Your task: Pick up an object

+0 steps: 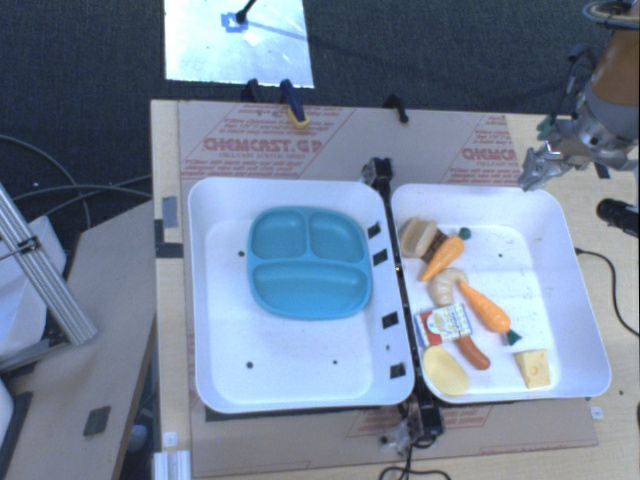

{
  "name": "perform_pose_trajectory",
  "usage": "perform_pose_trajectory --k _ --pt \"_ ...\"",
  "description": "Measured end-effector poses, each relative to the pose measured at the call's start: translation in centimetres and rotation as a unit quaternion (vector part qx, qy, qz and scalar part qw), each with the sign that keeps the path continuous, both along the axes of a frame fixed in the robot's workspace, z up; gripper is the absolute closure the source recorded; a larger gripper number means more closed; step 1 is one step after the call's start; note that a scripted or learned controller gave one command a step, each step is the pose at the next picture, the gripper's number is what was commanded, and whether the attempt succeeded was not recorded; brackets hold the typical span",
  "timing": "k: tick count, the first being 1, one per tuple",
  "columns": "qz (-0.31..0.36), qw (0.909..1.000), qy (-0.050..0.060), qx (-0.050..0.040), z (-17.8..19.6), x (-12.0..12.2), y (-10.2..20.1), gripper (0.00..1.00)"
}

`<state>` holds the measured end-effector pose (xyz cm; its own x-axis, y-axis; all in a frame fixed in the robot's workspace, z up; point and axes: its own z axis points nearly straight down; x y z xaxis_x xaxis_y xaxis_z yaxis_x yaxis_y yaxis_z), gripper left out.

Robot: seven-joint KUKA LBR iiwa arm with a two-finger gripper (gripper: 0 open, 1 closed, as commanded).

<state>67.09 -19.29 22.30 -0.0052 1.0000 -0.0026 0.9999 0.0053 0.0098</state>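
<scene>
My gripper (pixel 533 171): above right bin's (pixel 575 258) far corner; finger gap cannot be judged.
Target, carrot (pixel 486 309): mid-bin, beside sausage (pixel 474 351).
Bearing: toward the near-left from me.
Long axis: diagonal, far-left to near-right.

Toy food in the right bin (pixel 560 228)
Gripper (pixel 537 171) hovers above its far rim, apparently empty; blue plate (pixel 308 264) lies in the left bin (pixel 225 298).
</scene>
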Motion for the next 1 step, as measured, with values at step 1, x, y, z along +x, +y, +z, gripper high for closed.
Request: perform_pose_trajectory --k 1 --pt "0.0 1.0 0.003 0.0006 0.24 0.12 0.03 1.0"
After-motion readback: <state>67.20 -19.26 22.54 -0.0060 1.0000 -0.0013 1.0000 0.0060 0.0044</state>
